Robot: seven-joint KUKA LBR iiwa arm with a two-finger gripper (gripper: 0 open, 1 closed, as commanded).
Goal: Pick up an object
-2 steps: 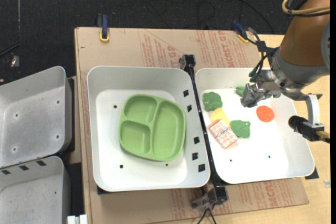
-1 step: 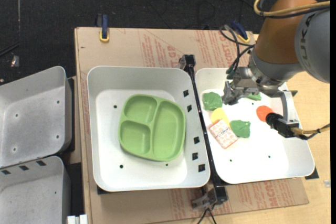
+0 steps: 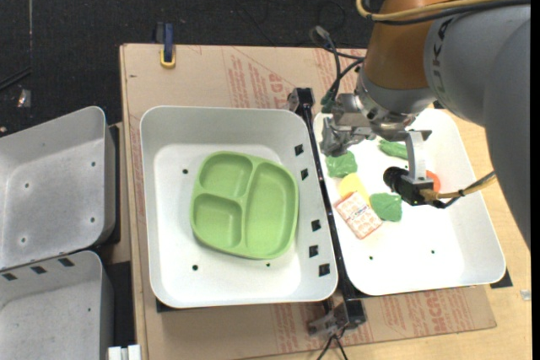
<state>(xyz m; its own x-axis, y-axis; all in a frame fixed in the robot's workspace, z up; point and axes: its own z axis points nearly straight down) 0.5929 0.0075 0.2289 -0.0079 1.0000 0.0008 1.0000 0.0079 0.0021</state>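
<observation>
Reaching stage, nothing lifted: small green plastic pieces (image 3: 342, 164), a yellow block (image 3: 349, 183) and a red-and-white printed packet (image 3: 359, 215) lie clustered near the right white bin's (image 3: 456, 265) left wall. Grey two-finger gripper (image 3: 344, 135) hangs just above them; finger state cannot be told. Next: descend on one piece, clear of that wall. Front half offers room. Green divided plate (image 3: 245, 204) occupies the left white bin (image 3: 169, 265).

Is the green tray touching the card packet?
Apart. The camera view shows the tray in the left bin and the packet in the right bin, walls between.
</observation>
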